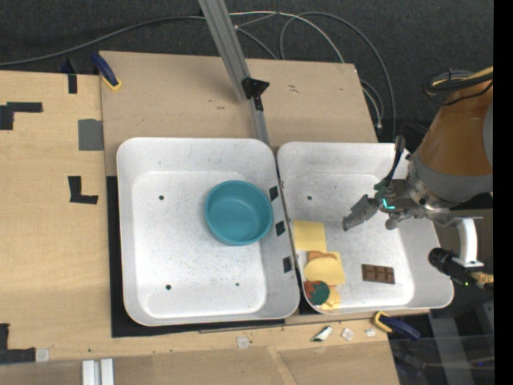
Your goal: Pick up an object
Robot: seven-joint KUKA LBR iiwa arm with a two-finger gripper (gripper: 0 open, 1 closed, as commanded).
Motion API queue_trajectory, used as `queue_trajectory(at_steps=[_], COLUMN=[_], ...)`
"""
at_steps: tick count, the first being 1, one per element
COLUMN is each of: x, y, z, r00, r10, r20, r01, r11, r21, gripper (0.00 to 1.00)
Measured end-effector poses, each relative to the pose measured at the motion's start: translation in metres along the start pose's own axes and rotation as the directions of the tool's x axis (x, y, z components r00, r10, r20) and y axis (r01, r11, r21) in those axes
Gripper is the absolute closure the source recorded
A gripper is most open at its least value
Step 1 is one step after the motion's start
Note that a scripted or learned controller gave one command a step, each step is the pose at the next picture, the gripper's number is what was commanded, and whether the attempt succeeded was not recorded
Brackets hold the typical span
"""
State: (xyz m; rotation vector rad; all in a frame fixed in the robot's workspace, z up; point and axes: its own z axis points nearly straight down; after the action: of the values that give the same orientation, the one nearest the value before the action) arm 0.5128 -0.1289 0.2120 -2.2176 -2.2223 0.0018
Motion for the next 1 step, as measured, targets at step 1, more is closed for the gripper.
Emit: queue_trajectory(at_steps=[1], x=[-0.0076], y=[-0.0061], z=[0.0586], r00=[1.0], r10=[0.002], r20=[0.0], r01=[-0.002], r11=[1.0], r21=[0.006], gripper=[0.0])
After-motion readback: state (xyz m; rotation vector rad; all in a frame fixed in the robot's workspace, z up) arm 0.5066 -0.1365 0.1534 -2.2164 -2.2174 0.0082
